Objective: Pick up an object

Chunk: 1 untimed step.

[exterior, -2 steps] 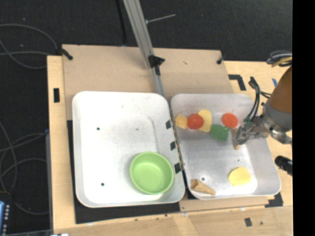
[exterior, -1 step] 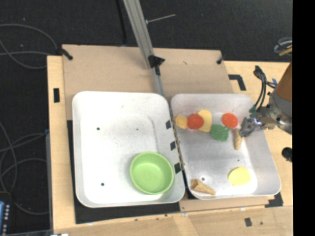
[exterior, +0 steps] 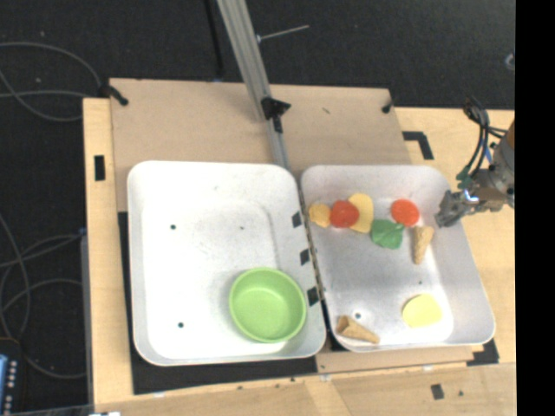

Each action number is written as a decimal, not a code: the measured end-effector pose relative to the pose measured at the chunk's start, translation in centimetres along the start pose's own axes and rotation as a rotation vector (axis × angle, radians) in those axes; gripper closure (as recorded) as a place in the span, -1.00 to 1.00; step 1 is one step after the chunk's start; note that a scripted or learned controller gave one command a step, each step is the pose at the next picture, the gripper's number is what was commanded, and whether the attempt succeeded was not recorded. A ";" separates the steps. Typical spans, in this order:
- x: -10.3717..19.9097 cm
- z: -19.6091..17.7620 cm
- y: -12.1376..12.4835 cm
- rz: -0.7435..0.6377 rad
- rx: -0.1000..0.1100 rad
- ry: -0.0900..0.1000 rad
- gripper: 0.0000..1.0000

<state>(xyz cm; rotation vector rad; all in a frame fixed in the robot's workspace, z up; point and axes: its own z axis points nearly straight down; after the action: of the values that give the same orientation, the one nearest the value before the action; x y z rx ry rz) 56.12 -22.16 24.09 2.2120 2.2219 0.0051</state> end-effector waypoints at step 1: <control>-0.1 -3.7 0.2 -0.001 0.001 0.001 1.00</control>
<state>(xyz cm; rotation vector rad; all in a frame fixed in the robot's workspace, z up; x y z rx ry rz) 56.25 -22.24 27.78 2.2115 2.2239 0.0048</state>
